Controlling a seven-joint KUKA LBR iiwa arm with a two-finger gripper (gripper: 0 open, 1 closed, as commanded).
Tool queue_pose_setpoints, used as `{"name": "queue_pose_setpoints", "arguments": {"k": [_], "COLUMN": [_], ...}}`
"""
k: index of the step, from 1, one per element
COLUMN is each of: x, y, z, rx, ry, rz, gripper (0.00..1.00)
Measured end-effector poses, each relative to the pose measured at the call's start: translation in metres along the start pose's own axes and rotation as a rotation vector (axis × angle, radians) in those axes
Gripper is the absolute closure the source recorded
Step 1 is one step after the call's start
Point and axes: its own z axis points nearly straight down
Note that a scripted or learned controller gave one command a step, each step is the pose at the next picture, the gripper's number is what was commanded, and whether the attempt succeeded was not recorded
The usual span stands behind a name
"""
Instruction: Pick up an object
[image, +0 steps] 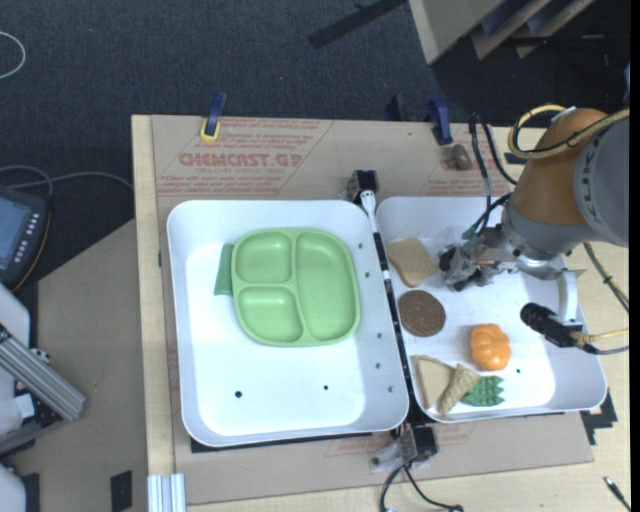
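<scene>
My gripper (458, 268) hangs low over the back of the right bin (560, 385), just right of a tan bread slice (410, 260). A brown round cookie (422, 313) lies below the bread. An orange pumpkin-shaped toy (490, 346) sits in the middle of that bin. Near the front edge lie a tan wedge (432, 380), a cone (457, 388) and a green pea pod (484, 393). Nothing shows between the fingers.
The left bin (200, 380) holds a green divided plate (295, 285). A black cylindrical part (545, 325) with a cable juts over the right bin's right side. The grey and orange arm (560, 185) covers the bin's back right corner.
</scene>
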Motion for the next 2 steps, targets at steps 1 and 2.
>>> {"name": "queue_pose_setpoints", "arguments": {"k": [1,2], "x": [0.001,0.0], "y": [0.001,0.003], "z": [-0.064,-0.106], "rx": [-0.005,-0.003], "ry": [-0.002,-0.001], "rz": [-0.002,-0.002], "gripper": [1.0,1.0]}}
